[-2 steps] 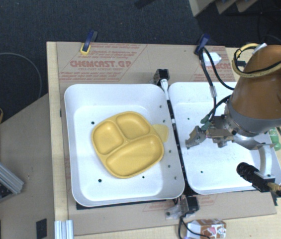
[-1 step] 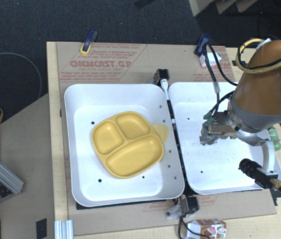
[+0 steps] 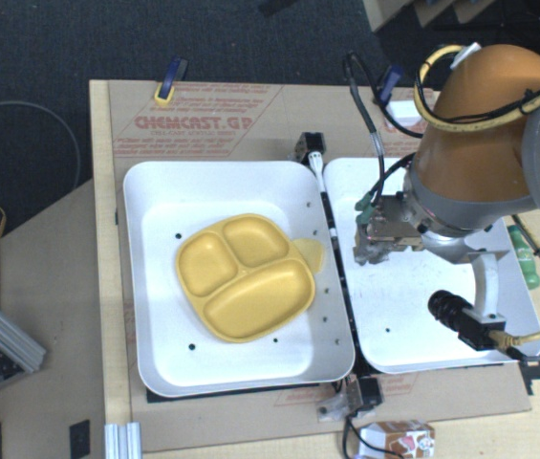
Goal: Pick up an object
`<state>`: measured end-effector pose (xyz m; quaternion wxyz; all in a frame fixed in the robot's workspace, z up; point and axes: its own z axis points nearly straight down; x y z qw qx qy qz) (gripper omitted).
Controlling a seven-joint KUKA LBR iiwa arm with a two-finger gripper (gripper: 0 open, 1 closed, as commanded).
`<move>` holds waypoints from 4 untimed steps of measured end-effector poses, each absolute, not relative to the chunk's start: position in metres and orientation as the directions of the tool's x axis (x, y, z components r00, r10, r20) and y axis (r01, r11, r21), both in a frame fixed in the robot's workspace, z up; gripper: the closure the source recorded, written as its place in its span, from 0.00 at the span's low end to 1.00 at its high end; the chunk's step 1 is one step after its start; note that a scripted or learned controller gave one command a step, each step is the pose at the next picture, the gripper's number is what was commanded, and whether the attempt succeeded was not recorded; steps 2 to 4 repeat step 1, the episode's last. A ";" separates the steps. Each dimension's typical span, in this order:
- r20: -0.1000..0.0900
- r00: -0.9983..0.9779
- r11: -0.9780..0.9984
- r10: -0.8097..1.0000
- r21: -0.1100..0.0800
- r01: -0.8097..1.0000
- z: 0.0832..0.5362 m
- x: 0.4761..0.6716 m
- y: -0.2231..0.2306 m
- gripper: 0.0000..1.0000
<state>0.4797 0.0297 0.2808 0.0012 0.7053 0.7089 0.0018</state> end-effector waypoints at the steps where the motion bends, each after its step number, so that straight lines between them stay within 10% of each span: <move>1: 0.001 -0.004 0.004 1.000 0.010 1.000 0.400 0.480 0.050 1.00; 4: 0.001 -0.004 0.004 1.000 0.010 1.000 0.400 0.480 0.050 1.00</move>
